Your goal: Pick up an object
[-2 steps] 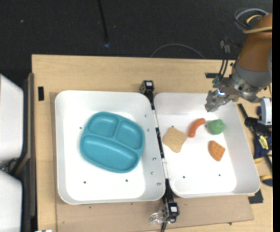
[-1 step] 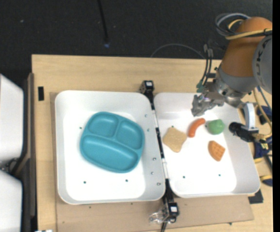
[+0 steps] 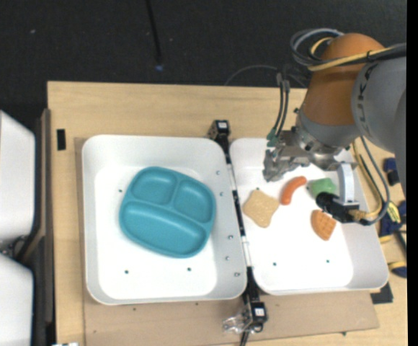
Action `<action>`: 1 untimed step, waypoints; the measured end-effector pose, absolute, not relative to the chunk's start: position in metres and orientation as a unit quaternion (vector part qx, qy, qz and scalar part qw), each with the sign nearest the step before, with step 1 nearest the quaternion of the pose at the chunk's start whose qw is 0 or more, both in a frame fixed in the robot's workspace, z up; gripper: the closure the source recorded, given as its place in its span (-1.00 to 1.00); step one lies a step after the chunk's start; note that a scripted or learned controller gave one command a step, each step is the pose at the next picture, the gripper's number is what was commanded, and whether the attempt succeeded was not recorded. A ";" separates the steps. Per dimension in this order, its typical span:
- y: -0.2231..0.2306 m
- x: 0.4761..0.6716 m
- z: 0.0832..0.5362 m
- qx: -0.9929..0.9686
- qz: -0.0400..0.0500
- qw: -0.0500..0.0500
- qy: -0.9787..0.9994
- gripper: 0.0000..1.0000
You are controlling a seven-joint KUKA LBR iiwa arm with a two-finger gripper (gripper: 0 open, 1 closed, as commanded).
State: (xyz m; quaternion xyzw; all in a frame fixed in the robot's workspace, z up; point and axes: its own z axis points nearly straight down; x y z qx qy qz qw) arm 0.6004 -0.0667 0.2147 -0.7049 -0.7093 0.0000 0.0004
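Observation:
My gripper (image 3: pixel 284 166) hangs low over the back of the right bin (image 3: pixel 353 269), under the grey wrist and orange band. Just in front of it lies a red-orange sausage (image 3: pixel 293 189), close to or touching the gripper's lower end. A green piece (image 3: pixel 323 187) sits to the sausage's right, partly behind a black part of the tool. A tan bread slice (image 3: pixel 259 208) lies at the bin's left side. An orange waffle-like piece (image 3: pixel 323 224) rests further forward. Nothing shows as held.
The left bin (image 3: pixel 101 265) holds a teal divided plate (image 3: pixel 167 211). A ridge with black clips (image 3: pixel 219 129) joins the two bins. Cables loop from the arm along the right bin's right side. White containers stand at the far left.

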 end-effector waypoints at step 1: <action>-0.014 0.582 0.232 -0.705 -0.001 0.001 -0.710 1.00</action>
